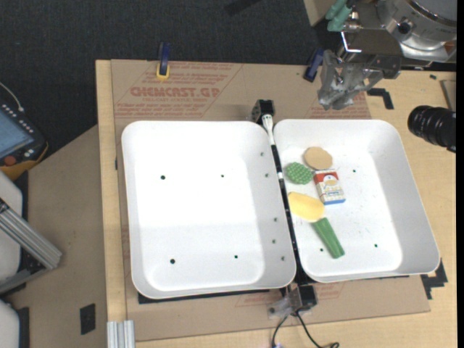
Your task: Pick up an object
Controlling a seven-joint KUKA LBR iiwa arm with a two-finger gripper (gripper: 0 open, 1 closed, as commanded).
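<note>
Five objects are sitting in the right bin [406,194], the tan disc [317,157] nearest, below the pincer [339,98], whose grip state I cannot tell.

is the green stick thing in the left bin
No, the green stick lies in the right bin, beside the yellow piece.

A: Lighting?
B: Bright, even, from overhead. The white bins [196,209] are near blown out; the left one has a soft grey band across its lower floor.
A: Shadows?
B: Faint and short beside the items in the right bin. The dark floor [87,20] shows little detail.
A: Sharpness?
B: Mildly soft and grainy throughout. The gripper [341,93] looks slightly blurred.
</note>
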